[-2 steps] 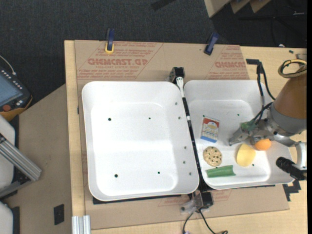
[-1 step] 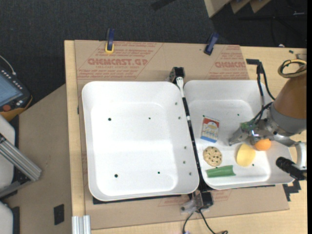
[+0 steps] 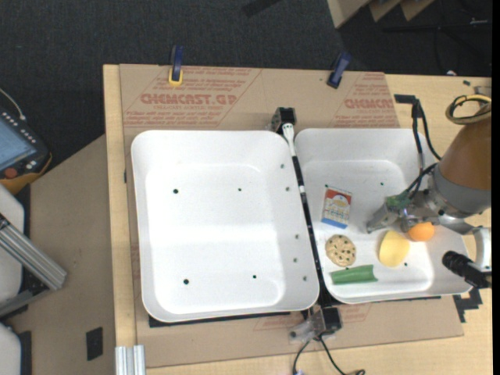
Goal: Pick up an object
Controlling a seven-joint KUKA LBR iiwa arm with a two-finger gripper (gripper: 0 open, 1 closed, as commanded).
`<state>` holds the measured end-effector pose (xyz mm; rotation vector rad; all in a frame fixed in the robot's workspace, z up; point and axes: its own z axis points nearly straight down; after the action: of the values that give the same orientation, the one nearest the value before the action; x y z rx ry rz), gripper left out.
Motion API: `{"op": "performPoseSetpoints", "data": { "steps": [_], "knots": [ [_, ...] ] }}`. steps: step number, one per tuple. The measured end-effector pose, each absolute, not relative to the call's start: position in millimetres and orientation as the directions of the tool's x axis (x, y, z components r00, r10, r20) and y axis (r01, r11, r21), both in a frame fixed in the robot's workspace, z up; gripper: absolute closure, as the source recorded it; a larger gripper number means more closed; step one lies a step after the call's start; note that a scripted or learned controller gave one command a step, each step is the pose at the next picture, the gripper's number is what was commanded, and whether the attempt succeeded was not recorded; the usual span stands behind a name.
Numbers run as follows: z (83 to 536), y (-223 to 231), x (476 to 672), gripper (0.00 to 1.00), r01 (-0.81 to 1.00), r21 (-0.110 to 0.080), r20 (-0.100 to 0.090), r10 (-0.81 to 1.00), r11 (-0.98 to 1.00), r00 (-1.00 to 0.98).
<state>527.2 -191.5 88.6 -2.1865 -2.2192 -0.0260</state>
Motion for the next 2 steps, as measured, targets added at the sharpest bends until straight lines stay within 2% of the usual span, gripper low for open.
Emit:
{"op": "performPoseSetpoints", "data": {
  "steps": [1,2],
  "knots": [
    [88.6,-191.6,527.3,0.00,1.000,-0.006,0.030,0.999,0.015,-0.015],
    [88.6,-208.3,526.6,0.00,1.000,-0.002,0.002,1.000,0.001,-0.001]
  ]
}}
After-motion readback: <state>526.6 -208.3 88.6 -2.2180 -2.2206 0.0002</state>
